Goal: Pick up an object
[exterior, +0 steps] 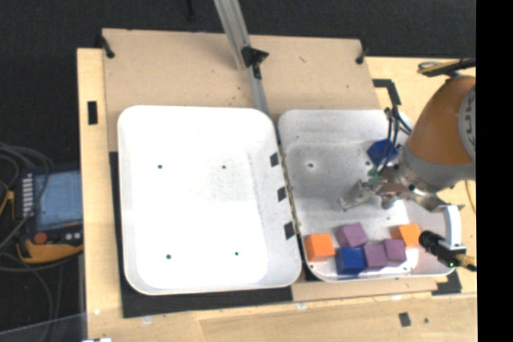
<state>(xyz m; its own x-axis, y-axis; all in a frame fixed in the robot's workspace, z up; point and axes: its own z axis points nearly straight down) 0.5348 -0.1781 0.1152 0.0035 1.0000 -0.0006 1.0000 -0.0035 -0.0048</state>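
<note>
Looming high over the right bin (321, 132), the arm (441, 136) is reaching in from the right, its gripper (370, 192) hanging above bare floor. Whether the jaws are apart or together cannot be told. Blocks are lying along the bin's near edge: two orange blocks (320, 245), a blue block (350, 260) and three purple blocks (351, 235). This is looking like the approach step; next, the gripper needs lowering onto one block. Something blue (380, 150) is sitting half hidden behind the wrist.

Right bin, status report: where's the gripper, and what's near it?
Gripper low over right bin, mid-floor. Nothing seen held. Blocks clustered at near edge: orange block, blue block, purple block.
</note>
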